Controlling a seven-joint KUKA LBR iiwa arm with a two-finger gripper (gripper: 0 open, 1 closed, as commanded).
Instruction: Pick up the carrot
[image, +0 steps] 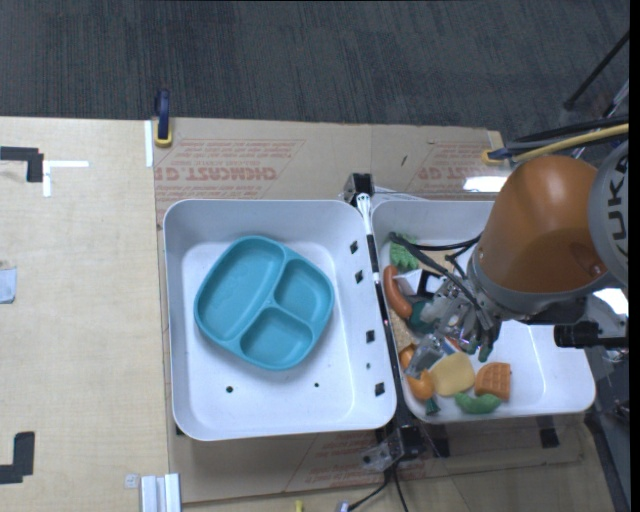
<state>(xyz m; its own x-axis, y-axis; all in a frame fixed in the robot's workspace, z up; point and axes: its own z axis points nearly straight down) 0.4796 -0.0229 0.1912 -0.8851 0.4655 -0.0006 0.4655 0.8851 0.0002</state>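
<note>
The carrot (396, 290), orange with a green leafy top, lies along the left wall of the right bin (560, 392). Its leafy end points toward the back of the bin. My gripper (437, 342) hangs low over the bin's front left part, just right of and in front of the carrot's orange tip. The arm's orange wrist band (545, 225) covers much of the bin behind it. Whether anything is in the gripper is hidden by its own body and cables.
In front of the gripper lie a small orange piece (420, 385), a yellow chunk (453, 375), a ridged orange-brown item (494, 380) and a green item (478, 403). The left bin (190, 400) holds a blue divided plate (264, 302).
</note>
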